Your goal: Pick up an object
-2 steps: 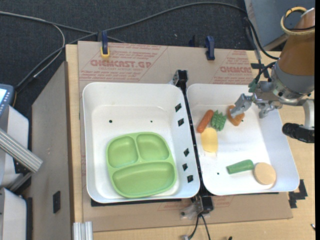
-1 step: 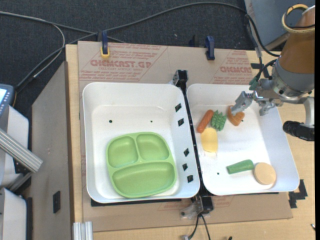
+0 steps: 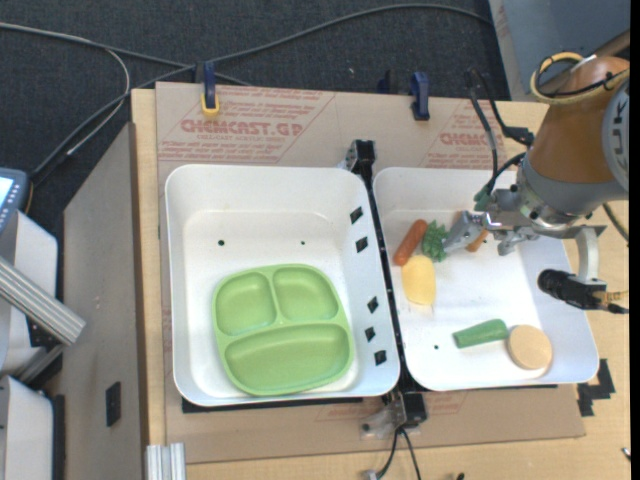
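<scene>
Just left of jaws: carrot [image 3: 410,242].

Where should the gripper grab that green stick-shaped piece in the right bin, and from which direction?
Grip the green piece across its narrow width near mid-length, coming straight down from above. It lies flat and long on the right bin floor, running left to right with a slight tilt, so its long sides offer the short span. Stay left of the round tan piece that sits at its right end.

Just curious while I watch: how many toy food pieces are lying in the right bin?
4: a carrot near the divider, a yellow piece just below it, a green piece lower down, and a tan round piece beside it. The arm may hide more.
</scene>
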### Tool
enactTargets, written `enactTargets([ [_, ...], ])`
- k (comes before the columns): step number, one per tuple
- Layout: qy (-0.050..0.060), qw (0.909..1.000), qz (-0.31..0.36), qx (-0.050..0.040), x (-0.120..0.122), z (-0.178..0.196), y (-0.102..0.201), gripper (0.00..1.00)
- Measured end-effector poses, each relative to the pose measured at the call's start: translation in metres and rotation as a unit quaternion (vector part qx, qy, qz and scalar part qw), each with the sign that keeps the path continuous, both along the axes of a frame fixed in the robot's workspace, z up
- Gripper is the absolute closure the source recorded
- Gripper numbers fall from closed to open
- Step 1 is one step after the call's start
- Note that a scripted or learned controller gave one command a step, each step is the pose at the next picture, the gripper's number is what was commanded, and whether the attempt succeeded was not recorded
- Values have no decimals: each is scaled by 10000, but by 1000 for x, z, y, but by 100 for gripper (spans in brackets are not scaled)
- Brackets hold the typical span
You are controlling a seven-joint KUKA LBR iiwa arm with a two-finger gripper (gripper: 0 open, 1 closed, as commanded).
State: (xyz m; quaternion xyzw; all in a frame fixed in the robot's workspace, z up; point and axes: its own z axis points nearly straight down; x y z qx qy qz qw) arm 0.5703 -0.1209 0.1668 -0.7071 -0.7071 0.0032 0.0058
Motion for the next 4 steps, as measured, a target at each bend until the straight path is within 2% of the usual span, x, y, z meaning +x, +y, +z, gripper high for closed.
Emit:
enactTargets([
  [1, -6, 10000, 0, -1, 7, -61, -2, 0],
  [2, -41, 10000, -4, -10, 8, -84, -2, 0],
  [3, -34, 10000, 0, -6, 8, -75, -1, 100],
  [4, -79, 10000, 4, -22, 7, -14, -4, 100],
])
